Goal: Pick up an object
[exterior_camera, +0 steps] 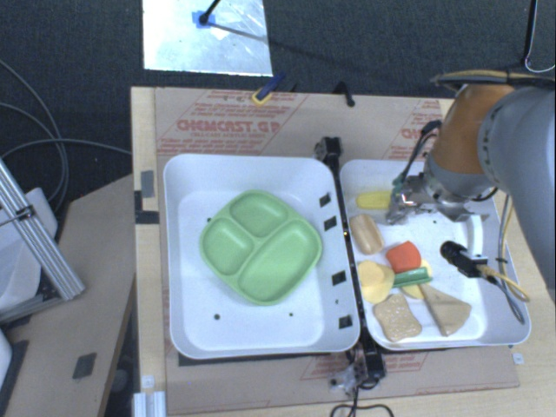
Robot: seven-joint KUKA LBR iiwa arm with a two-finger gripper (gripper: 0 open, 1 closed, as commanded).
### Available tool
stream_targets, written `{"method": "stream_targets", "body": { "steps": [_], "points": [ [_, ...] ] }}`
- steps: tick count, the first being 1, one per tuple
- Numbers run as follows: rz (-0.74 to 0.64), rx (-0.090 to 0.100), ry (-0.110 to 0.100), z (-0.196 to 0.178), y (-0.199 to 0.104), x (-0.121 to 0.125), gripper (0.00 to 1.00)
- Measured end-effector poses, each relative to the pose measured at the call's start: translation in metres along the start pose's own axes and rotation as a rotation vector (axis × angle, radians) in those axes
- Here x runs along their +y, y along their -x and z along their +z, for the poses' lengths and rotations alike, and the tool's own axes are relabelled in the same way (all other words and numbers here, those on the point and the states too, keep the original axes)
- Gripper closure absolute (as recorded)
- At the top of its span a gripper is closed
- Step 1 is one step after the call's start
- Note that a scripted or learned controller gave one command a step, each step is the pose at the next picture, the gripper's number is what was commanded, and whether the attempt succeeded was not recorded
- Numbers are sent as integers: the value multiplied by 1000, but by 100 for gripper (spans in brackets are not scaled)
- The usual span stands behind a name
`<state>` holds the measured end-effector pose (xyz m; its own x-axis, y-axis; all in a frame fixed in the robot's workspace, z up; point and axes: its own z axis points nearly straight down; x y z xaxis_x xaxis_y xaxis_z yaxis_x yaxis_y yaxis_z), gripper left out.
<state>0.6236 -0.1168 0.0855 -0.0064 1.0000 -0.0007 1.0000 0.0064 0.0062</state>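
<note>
In the right bin [499, 320], toward its back-left corner, the arm [512, 137] hangs its wrist low over the toy food, w/ the jaws down next to a yellow piece [373, 201]. Can't tell whether the jaws are apart or together, since the wrist body hides that, and nothing visibly sits btwn them. Prob. reason for the pose: the yellow piece lies alone at the back of the bin, apart from the rest, so it's the easiest obj. to come at from above w/o knocking neighbours. I'd take it as the likely pick target, tho any item would satisfy the task. It lies flat on the bin floor just left of the jaws, touching or nearly so; can't say which. Rest of that bin: a tan bun [365, 233] just in front of the yellow piece, by the left wall; an orange-red piece [403, 255] w/ a green strip [413, 277] in front of it; a pale yellow round piece [374, 279] beside those; a speckled bread slice [398, 317] and a tan wedge [446, 310] at the front. These are bunched, some touching, so harder to grab singly. The left bin [187, 320] holds one green divided plate [261, 246], 3 compartments, turned at an angle approx mid-bin. Both bins sit side by side on a cardboard sheet [226, 124] on the worktop [143, 259].
</note>
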Motion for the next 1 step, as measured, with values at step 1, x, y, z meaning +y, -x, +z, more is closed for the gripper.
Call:
{"method": "stream_targets", "body": {
  "steps": [1],
  "points": [
    [2,1,-5,1,1,-2,0]
  ]
}}
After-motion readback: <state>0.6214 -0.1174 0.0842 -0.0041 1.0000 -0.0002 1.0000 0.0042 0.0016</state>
